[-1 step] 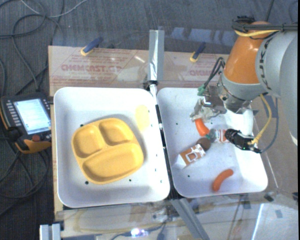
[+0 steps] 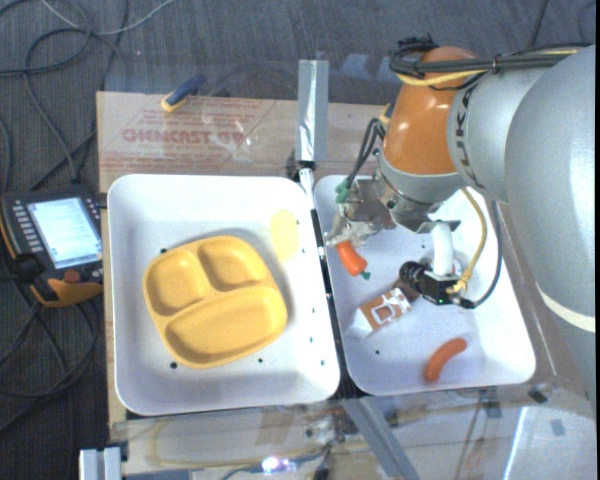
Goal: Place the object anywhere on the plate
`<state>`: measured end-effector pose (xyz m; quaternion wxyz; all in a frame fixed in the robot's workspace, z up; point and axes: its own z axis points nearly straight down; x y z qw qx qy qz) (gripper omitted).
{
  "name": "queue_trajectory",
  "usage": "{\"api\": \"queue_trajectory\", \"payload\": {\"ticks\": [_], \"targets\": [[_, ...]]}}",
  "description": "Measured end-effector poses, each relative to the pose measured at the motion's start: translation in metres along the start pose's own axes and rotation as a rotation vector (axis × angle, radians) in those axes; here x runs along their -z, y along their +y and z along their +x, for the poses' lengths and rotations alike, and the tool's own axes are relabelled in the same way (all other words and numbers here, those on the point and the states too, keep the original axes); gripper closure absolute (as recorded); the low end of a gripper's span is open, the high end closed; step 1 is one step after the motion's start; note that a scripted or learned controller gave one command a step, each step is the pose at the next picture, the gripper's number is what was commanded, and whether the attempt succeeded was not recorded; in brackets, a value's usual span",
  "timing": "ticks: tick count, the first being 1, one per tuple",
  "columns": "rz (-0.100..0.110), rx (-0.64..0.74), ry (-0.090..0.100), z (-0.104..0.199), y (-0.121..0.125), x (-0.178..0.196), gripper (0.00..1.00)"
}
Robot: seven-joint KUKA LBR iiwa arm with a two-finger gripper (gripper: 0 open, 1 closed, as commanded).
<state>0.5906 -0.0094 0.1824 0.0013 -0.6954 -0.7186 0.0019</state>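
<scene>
The yellow three-compartment plastic plate (image 2: pixel 217 298) lay bare in the left white bin (image 2: pixel 130 368). In the right bin, the tool (image 2: pixel 346 236) hovered just above a small orange toy carrot (image 2: pixel 352 259); its opening could not be judged. Placing remained undone.

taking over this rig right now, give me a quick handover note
Gripper: low over the left side of the right bin, just above the small carrot. Whether the jaws are open or shut cannot be read from this view, so no grasp is confirmed.
Things: the carrot lies in the right bin near the divider; a sausage lies toward that bin's front, and a small brown and white box sits between them. The yellow divided plate sits in the left bin.
Done: nothing is on the plate yet.
Left: grasp an object, carry it over the divider and set it on the plate.
</scene>
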Motion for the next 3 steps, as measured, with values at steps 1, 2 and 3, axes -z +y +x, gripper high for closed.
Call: {"api": "queue_trajectory", "payload": {"ticks": [1,2,3], "targets": [[-0.001,0.11,-0.001,0.056,-0.002,0.0,1.0],[0.0,0.265,0.001,0.12,-0.033,-0.046,1.0],[0.0,0.265,0.001,0.12,-0.033,-0.046,0.0]]}}
